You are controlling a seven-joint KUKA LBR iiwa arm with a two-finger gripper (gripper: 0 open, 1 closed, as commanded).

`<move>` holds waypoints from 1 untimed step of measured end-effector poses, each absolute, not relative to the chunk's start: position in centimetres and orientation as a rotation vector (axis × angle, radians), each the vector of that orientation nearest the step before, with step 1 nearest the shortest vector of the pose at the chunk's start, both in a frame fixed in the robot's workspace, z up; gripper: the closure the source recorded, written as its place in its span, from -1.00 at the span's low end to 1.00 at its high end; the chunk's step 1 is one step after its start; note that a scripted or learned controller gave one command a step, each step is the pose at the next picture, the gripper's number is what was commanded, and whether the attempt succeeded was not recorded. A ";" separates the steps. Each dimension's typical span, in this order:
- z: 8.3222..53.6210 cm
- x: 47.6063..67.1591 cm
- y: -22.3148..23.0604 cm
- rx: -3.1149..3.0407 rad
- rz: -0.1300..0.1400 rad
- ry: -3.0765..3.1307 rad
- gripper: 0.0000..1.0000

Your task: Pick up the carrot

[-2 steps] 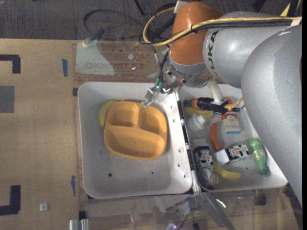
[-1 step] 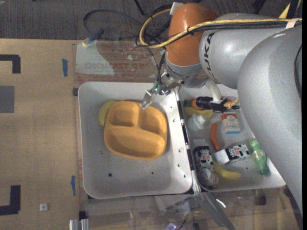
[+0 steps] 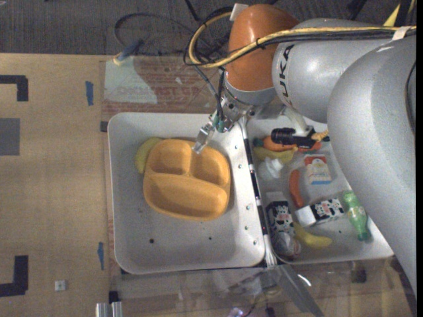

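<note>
Camera view is giving me the bench edge nearest, and I am reading outward from there. In the right bin [image 3: 370,246] a yellow banana [image 3: 313,239] is lying closest to the front wall, with two cow-print cartons [image 3: 280,218] just behind it and a green bottle [image 3: 355,215] off to the side. Beside the cartons and a small white-and-red carton [image 3: 317,170], the carrot [image 3: 295,187] is lying as a short orange stick, crowded by neighbours. I am judging it light, stiff and fairly smooth, so I would be taking it across the middle of its length, fingers straddling the narrow width, since the ends look likely to slip.

In the left bin [image 3: 125,216] the yellow divided tray [image 3: 187,180] is sitting near the middle, a pale yellow piece [image 3: 145,153] poking out at its far left. The gripper [image 3: 203,137] is hanging over the tray's far rim, well apart from the carrot; I cannot tell whether it is spread or pressed together. Nothing is showing between its tips.
</note>
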State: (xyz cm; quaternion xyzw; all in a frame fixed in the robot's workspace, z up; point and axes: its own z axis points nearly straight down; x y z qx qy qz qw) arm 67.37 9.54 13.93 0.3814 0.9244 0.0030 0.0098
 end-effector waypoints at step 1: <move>13.9 67.3 9.5 1.132 0.006 2.908 -1.00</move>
